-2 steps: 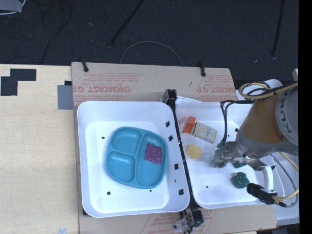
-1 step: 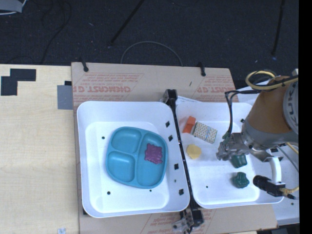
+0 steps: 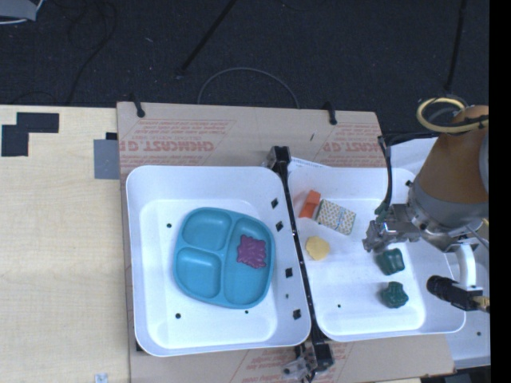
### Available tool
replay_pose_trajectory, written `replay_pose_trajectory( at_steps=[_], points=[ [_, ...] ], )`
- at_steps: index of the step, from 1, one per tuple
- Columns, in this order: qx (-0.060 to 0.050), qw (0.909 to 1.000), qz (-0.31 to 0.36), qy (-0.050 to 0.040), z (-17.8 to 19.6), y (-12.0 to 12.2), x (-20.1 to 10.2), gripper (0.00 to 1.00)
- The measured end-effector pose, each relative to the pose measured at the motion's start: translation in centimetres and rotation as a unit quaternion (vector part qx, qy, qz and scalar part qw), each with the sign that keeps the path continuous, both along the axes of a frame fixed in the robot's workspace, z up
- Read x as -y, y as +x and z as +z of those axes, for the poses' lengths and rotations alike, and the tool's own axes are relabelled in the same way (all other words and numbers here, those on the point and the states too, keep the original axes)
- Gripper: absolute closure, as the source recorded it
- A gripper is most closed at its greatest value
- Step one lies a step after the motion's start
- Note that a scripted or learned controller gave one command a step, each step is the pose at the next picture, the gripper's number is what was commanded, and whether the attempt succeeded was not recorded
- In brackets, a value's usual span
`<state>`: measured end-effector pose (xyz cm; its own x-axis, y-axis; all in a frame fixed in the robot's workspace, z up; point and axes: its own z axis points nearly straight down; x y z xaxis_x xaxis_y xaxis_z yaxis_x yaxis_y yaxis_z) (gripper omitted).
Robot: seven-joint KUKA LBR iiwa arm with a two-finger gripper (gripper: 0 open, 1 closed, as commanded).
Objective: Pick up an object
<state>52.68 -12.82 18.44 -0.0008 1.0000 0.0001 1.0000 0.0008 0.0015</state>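
Arm [image 3: 451, 174] reaching in from right.

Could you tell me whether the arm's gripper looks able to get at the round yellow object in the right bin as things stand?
Probably yes: the round yellow object lies apart from its neighbours, uncovered, and the gripper hangs nearby in the same bin.

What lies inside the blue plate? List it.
A purple lump lies in the blue plate's right compartment. The two left compartments hold nothing. Whatever is under the lump is covered.

arm [image 3: 459, 174]: cut by right edge | pincer [image 3: 382, 238]: fingers' state unclear
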Motion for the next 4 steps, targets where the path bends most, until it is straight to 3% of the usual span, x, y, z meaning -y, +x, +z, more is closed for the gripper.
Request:
replay_pose_trajectory(
  at_steps=[1,2,4],
  points=[
    [0.001,1.0,0.0,-0.0004,6.3,0.4,0.0,1.0],
    [-0.002,1.0,0.001,0.0002,6.3,0.4,0.0,1.0],
    [-0.002,1.0,0.001,0.0005,7.4,3.2,-10.2,1.0]
  ],
)
